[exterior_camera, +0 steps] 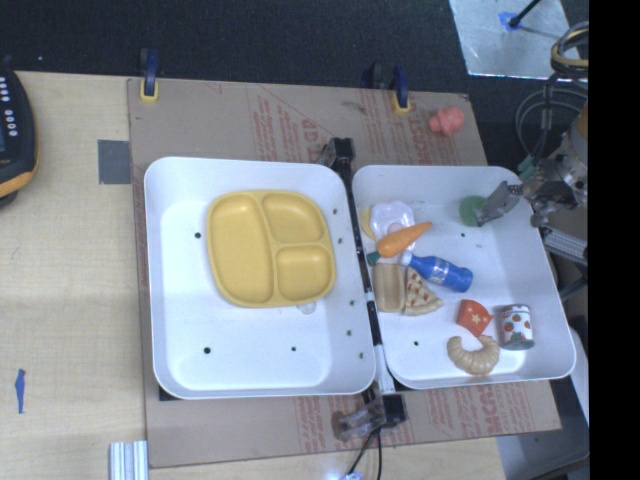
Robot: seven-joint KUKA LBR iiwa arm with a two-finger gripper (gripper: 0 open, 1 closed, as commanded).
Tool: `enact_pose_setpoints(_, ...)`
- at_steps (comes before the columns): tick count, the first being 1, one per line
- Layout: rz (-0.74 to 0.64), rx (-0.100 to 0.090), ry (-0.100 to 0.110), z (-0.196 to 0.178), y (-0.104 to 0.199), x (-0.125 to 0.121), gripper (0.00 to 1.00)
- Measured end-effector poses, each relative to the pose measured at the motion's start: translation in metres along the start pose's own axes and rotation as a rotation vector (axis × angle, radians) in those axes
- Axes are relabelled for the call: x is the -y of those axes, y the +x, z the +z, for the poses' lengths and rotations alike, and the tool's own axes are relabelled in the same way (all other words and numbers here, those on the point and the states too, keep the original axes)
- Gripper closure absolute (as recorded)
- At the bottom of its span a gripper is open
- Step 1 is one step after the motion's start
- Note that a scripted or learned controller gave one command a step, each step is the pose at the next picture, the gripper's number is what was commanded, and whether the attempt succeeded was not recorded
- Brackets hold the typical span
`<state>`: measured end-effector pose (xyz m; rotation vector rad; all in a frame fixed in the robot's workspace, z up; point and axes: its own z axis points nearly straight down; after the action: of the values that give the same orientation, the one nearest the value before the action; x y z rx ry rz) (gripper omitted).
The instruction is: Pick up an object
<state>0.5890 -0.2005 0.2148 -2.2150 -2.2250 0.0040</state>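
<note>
Start at the gripper [497, 204], which hangs over the far right corner of the right bin [560, 298]. Its grey fingers taper to a tip just beside a small green ball [471, 208], on the ball's right. Whether they stand open or closed you cannot tell from this slanted view, and nothing shows between them.

The green ball is your nearest candidate, lying on the bin floor near the far wall, apart from the other toys. Judge it light and probably smooth, so it may roll or squirt out if pinched off-centre; close across its widest part, from straight above.

Moving left from the ball, a toy carrot [405, 237] lies slanted over something pale and glossy (its nature is unclear). Just below the carrot rests a blue bottle [441, 272] on its side, likely hollow and slick; take it across the body, not along it. Left of the bottle sit a toy pizza slice [419, 295] and a tan slab, flat and hard to get fingers under.

Nearer the front edge, well away from the ball, are a red piece [474, 316], a small printed can [516, 327] standing upright (stiff, an easy grasp across its sides), and a curved tan croissant-like toy [474, 356].

The left bin [170, 268] holds a yellow divided plate [270, 246], broad and shallow; only its rim offers a hold.
</note>
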Motion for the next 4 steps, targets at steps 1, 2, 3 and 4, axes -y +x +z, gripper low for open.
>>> enact_pose_setpoints(1, -0.005, 0.004, -0.006, 0.059, -0.011, -0.071, 0.0)
enact_pose_setpoints(2, 0.0, 0.0, 0.002, 0.081, -0.011, -0.059, 0.0)
enact_pose_setpoints(3, -0.003, 0.0, 0.004, 0.125, -0.011, -0.067, 0.0)
enact_pose_setpoints(4, -0.003, -0.001, 0.003, 0.122, -0.011, -0.067, 0.0)
